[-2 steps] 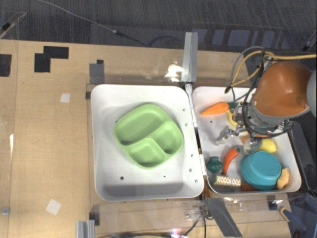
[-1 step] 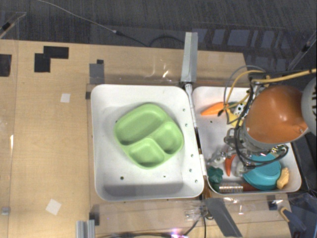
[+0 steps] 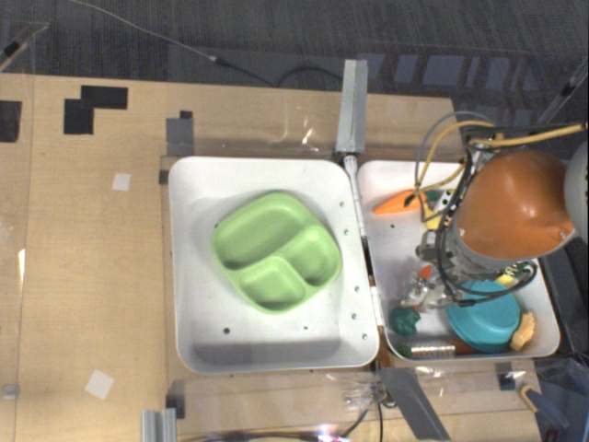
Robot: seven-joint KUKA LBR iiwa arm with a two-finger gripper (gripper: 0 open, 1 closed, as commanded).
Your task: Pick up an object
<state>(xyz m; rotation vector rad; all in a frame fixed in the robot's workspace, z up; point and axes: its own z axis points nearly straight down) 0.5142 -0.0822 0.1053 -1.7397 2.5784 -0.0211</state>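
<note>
The arm's gripper [image 3: 425,293], its grip impossible to judge, should drop squarely over the small dark-green rounded toy [image 3: 403,320] near the right bin's front-left corner.

Bright, even overhead light; soft shadows, mild glare.

green divided plate [image 3: 276,250], orange carrot [image 3: 398,203] (white bins [image 3: 198,339])

Single fixed camera above bench [image 3: 83,274], looking down at slant, both bins framed.
</note>
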